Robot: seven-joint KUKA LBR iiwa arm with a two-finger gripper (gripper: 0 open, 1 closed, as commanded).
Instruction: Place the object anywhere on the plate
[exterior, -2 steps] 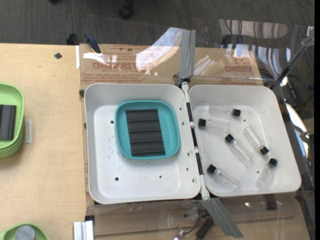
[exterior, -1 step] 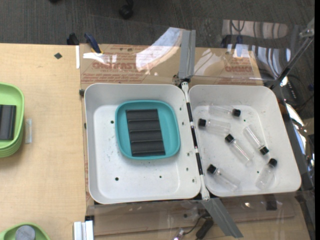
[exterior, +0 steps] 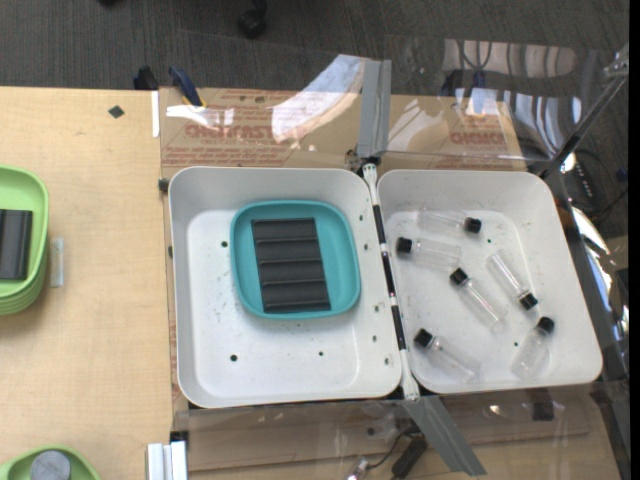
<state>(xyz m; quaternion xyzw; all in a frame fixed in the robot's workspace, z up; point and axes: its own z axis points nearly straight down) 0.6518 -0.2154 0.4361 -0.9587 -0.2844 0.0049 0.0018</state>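
A: What are the task's things, from the left?

B: The teal plate [exterior: 345, 268] lies in the left white bin [exterior: 200, 368], a little above its middle. It is a rounded square with a raised rim. A black ridged block [exterior: 290, 263] with four ribs lies flat on it and covers most of its floor.

A: And the objects?

B: Six clear vials with black caps lie on their sides in the right white bin [exterior: 560, 368], all apart from each other. One vial [exterior: 435, 253] is near the left wall, another vial [exterior: 445, 221] is above it, and a third vial [exterior: 445, 356] is at the lower left. A fourth vial [exterior: 478, 296] is in the middle, a fifth vial [exterior: 508, 278] is just to its right, and a sixth vial [exterior: 533, 348] is at the lower right. None of them touches the plate.

A: What about the surface?

B: The light wooden bench [exterior: 90, 368] carries a stack of green plates [exterior: 30, 288] at its left edge, with a dark flat thing on it. The bins stand side by side, touching. Behind them is a brown cardboard sheet [exterior: 250, 128] under clear, shiny plastic.

A: And the room?

B: Grey carpet [exterior: 400, 8], with black chair castors [exterior: 250, 23] at the top.
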